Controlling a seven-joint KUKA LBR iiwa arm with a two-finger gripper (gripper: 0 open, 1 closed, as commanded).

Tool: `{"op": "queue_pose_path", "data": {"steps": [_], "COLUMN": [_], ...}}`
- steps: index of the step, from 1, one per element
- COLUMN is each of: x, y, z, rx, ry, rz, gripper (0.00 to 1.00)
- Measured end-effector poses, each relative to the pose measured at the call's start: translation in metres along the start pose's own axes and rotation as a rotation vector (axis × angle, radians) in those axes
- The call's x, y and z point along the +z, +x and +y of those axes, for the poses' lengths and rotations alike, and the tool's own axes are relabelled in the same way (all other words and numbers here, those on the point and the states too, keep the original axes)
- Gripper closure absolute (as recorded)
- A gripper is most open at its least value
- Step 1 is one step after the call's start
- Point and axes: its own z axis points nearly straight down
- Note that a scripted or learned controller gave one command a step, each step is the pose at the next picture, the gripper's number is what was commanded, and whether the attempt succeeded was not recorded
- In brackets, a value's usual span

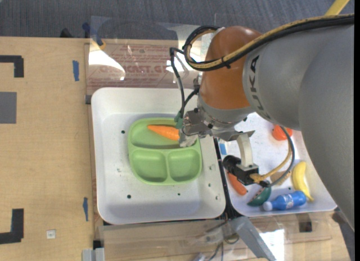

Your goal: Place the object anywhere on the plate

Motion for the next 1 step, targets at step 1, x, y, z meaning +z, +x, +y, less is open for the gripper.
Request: {"op": "queue_pose_path", "data": {"steps": [1], "x": [0.0004], "y": [-0.0001], "z": [-0.0002], "rx": [0.000], "ry": [0.001], "rz": [0.000], "gripper": [0.00]}}
